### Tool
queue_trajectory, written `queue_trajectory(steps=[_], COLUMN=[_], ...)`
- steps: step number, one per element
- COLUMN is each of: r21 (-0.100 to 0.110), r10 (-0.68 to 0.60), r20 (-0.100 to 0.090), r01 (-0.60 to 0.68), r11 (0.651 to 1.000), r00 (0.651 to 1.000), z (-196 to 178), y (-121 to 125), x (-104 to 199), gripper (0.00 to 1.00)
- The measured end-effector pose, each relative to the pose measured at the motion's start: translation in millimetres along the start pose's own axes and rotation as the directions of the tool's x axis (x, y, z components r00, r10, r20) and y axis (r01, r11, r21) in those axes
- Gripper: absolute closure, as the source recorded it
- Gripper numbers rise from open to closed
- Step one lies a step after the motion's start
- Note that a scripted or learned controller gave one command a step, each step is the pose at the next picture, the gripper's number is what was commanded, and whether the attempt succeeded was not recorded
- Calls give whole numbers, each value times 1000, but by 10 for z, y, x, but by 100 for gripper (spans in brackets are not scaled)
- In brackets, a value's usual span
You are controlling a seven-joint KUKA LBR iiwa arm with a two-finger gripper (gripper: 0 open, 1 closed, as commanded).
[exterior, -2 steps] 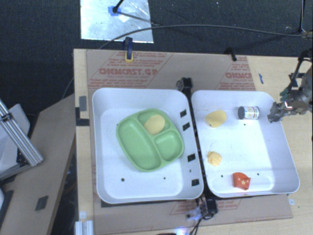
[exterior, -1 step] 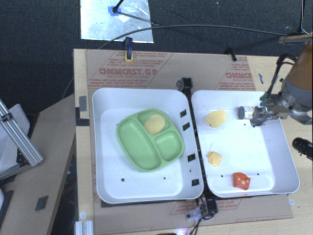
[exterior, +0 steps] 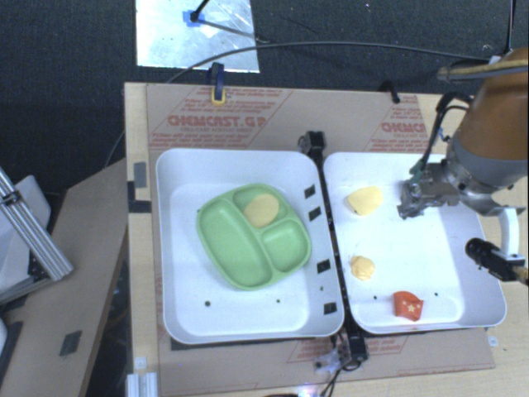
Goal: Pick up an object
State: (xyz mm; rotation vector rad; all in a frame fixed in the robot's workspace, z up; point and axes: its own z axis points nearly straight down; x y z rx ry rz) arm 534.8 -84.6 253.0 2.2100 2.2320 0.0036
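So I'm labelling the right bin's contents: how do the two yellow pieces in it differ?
The upper yellow piece is larger and elongated; the lower yellow piece is smaller and rounder. The upper one lies nearer the gripper, level with it; the lower one sits closer to the red object at the bin's near edge. Both are pale yellow, lie loose on the right bin floor near its left side, and neither is held.

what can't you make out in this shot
- Claw, camera view: small and dark over the right bin; open or shut cannot be told.
- Arm: cut off by the right edge.
- Yellow item in the green tray: too blurred to identify.
- Red object: its marking is too small to read.
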Motion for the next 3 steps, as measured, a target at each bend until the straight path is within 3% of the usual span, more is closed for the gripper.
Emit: queue_trajectory(steps=[2, 3], r21=[1, 1], r10=[1, -1], r20=[-1, -1], r01=[-1, 1], r11=[1000, 1000], r00=[1000, 1000], z=[224, 151], y=[38, 17], x=[940, 1500], gripper=[100, 100])
